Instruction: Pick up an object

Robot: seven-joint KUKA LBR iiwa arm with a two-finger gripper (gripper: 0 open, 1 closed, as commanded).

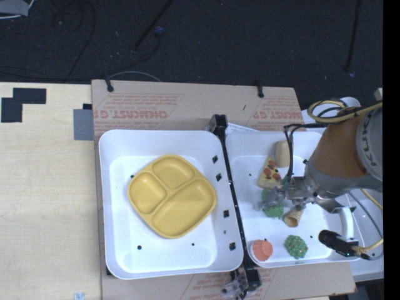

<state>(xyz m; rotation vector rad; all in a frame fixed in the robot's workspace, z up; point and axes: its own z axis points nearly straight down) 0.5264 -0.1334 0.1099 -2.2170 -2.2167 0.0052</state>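
Clutter was the main risk: the jaws (279,197) sat low in the right bin (250,161) among a green piece (273,210), a pizza slice (270,174) and a cone (292,217), so they could nudge 1 aside. Whether the jaws were spread, I cannot tell. Open room lay toward the bin's near wall, by the orange disc (262,250) and broccoli (296,246).
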